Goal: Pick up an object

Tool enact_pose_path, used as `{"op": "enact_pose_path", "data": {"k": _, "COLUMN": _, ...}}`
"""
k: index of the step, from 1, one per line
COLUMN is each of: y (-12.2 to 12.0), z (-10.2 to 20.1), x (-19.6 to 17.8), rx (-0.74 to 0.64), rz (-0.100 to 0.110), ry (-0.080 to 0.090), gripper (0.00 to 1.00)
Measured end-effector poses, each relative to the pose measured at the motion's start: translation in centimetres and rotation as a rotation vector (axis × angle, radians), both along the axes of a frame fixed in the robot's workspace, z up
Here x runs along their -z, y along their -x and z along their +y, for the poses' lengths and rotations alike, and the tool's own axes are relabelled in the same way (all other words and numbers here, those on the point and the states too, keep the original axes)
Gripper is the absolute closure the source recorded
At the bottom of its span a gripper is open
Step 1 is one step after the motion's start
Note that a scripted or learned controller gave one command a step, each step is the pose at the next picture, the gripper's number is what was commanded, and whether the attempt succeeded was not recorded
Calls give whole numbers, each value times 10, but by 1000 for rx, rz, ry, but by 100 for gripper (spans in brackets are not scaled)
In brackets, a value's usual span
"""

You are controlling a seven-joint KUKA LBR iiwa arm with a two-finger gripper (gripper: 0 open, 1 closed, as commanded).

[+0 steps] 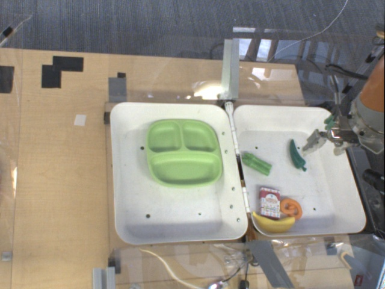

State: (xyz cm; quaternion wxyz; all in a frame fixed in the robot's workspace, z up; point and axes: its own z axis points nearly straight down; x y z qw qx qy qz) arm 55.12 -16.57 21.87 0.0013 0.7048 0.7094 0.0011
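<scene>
Bins, two, white, side by side on the bench; my gripper hangs over the right bin, fingers spread, holding nothing.
Left bin holds one green divided plate. Right bin holds five things: one light green piece, one dark green curved piece just beside my fingertips, one red carton, one orange ring, one banana.

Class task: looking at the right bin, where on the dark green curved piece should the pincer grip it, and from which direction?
Grip the dark green curved piece at its middle, coming down from above, with the pincer closing across its narrow width. It lies flat and apart from the other items, running up and down the view, so both long sides seem open.
</scene>
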Motion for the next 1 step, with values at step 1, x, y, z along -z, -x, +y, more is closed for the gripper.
{"op": "enact_pose_path", "data": {"k": 1, "y": -66, "z": -15, "x": 81, "rx": 51, "rz": 0, "ry": 1, "gripper": 0}}
